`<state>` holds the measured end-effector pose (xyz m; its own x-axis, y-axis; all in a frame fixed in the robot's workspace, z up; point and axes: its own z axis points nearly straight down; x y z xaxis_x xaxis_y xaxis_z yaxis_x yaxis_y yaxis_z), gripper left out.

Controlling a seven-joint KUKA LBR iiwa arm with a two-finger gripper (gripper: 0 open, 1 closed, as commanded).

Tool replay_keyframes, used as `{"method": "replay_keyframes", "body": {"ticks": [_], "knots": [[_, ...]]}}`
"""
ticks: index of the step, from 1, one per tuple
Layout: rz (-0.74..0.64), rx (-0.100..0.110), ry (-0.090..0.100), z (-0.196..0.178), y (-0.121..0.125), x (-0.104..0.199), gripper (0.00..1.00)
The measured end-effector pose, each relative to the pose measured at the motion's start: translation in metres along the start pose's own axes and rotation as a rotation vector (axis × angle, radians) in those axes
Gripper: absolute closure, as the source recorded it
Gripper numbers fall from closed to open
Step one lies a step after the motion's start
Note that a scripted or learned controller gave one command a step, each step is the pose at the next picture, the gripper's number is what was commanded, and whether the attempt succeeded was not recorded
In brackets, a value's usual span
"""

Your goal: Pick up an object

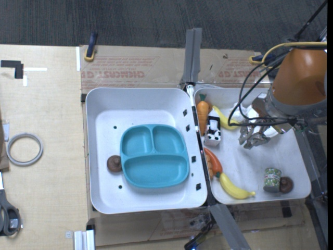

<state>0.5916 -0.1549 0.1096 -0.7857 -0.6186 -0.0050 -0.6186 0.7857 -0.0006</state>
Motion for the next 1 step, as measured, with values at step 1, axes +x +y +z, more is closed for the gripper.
{"method": "replay_keyframes", "body": {"ticks": [1], "knots": [[0.001, 0.0, 0.0, 0.0001, -0.0002, 0.0004, 0.0]]}}
